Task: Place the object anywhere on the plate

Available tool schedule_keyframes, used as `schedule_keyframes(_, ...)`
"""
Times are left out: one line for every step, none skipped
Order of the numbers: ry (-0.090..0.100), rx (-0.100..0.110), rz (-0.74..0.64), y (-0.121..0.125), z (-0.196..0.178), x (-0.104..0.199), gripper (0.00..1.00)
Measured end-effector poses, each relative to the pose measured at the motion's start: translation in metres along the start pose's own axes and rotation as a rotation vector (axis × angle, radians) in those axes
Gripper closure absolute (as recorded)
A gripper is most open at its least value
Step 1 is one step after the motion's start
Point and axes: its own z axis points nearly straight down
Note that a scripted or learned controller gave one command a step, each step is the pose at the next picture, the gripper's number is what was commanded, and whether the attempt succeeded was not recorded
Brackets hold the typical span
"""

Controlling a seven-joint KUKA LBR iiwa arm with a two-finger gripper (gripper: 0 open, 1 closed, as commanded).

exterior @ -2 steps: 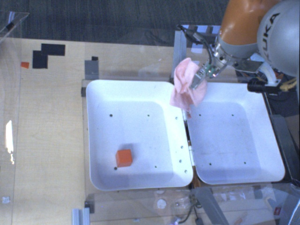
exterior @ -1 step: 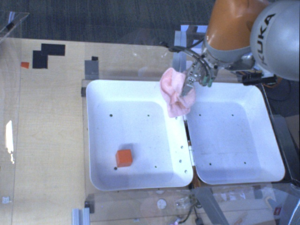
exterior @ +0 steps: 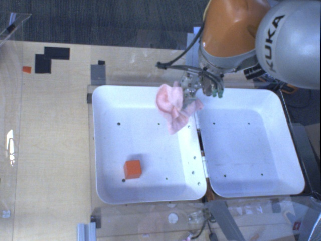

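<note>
Camera view, looking down at a slant on a wooden bench (exterior: 50, 149) bearing two shallow white bins side by side. The grey arm (exterior: 286, 39), with its orange band (exterior: 233, 19), reaches in from the right and hangs over the far edge of the bins, above the seam between them. The gripper (exterior: 189, 95) points downward, its fingers closed on a crumpled pink cloth (exterior: 172, 107). The cloth hangs from the fingertips, bunched to the left of and below them, and drapes over the upper right corner of the left bin (exterior: 108, 185); whether its lower end touches the bin floor cannot be told. A small orange cube (exterior: 133, 169) lies on the floor of the left bin near its lower left corner, well apart from both gripper and cloth. The right bin (exterior: 288, 182) lies just beside the left one, their inner rims touching. Black angular marks (exterior: 49, 58) sit on the bench at upper left.
</note>
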Motion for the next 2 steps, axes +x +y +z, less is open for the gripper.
schedule_keyframes(0.004, 0.000, -0.026, 0.045, 0.016, 0.018, 1.00)
schedule_keyframes(0.006, 0.000, -0.025, 0.093, 0.020, 0.036, 1.00)
